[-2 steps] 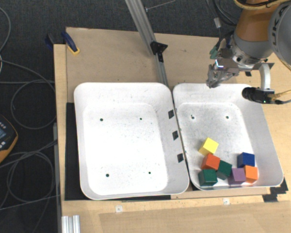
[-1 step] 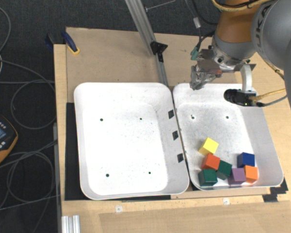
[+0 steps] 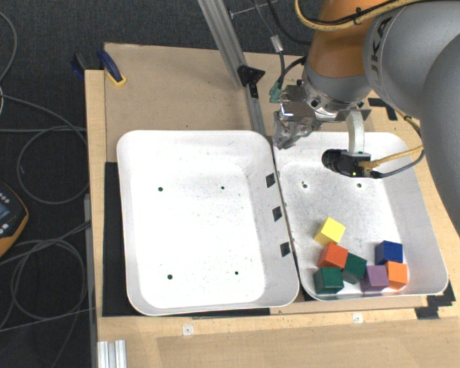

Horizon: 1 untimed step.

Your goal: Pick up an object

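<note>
Left bin [image 3: 138,205]. Gripper [image 3: 291,133] hangs over the right bin's [image 3: 425,236] top-left corner, well apart from the blocks; its state cannot be told. Recommended: travel to the near-right cluster and descend on the yellow block [image 3: 331,230], which stands most exposed. Count: seven blocks — one yellow, two orange, two green, one blue, one purple.

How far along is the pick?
Done: nothing lifted yet. The blocks, yellow, orange, green, blue among them, all lie in the right bin. In hand: the claw sits above that bin's far-left corner. Left: reaching the blocks, grasping, lifting.
</note>
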### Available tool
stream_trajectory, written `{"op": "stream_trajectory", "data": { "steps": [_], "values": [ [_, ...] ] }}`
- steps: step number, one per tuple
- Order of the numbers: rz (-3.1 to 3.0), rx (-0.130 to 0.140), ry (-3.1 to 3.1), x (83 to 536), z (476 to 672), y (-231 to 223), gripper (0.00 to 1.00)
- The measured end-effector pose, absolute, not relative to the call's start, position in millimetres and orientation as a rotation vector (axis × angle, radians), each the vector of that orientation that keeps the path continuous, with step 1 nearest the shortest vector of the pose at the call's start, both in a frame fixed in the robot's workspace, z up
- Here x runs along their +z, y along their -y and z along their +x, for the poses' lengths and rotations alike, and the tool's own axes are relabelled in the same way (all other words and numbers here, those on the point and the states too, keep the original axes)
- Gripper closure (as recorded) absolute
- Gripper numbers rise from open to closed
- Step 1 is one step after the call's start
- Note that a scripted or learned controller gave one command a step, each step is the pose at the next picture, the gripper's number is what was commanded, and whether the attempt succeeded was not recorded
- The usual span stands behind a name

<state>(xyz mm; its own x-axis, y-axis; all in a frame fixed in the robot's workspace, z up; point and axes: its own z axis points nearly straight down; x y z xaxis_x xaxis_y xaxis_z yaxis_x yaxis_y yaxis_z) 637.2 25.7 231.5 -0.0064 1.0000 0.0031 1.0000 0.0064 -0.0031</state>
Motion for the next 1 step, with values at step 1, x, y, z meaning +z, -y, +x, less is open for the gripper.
{"op": "stream_trajectory", "data": {
  "steps": [1],
  "values": [
    [-2.210, 0.000, 2.226, 227.4, 620.8, -84.1, 1.00]
  ]
}}
